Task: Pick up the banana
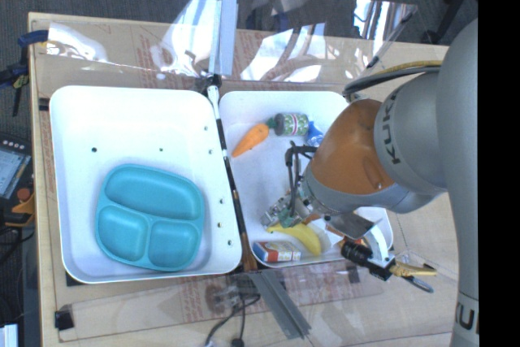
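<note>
The banana [302,236] is lying near the right bin's [244,175] front edge, not lifted; the hand [286,212] is hovering just beside it, its grip impossible to tell.

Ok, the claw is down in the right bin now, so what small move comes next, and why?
Probably a short nudge toward the near wall, then descend. The claw sits at the far end of the banana, which lies low in the right bin beside a red and white packet; centering should help the grasp.
</note>
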`<state>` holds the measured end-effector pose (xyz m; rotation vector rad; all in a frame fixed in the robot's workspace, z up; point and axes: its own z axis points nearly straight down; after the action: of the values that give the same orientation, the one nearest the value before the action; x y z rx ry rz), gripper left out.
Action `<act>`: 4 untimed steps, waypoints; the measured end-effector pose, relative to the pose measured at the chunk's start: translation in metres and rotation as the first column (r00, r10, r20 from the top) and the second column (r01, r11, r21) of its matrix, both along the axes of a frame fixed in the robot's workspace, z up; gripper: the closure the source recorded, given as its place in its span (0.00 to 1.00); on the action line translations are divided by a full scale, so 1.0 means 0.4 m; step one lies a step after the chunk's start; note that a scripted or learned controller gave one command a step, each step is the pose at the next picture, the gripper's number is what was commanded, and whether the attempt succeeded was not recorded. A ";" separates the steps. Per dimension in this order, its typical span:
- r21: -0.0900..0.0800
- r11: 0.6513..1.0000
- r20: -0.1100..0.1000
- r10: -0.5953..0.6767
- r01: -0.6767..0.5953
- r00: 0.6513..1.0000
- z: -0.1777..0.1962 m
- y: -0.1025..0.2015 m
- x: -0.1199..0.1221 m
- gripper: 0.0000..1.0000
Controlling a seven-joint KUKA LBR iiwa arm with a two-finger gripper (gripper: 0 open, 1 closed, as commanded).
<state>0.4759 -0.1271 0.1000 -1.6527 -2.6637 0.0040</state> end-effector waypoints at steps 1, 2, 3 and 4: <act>0.000 1.000 0.000 0.000 0.000 1.000 0.000 0.000 0.000 0.00; 0.001 1.000 -0.003 0.004 -0.004 1.000 0.022 0.002 0.000 1.00; 0.001 1.000 -0.003 0.005 -0.005 1.000 0.022 0.002 0.000 0.00; 0.002 1.000 -0.006 0.008 -0.008 1.000 0.044 0.004 0.000 1.00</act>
<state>0.4757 -0.1254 0.1175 -1.6386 -2.6650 0.0073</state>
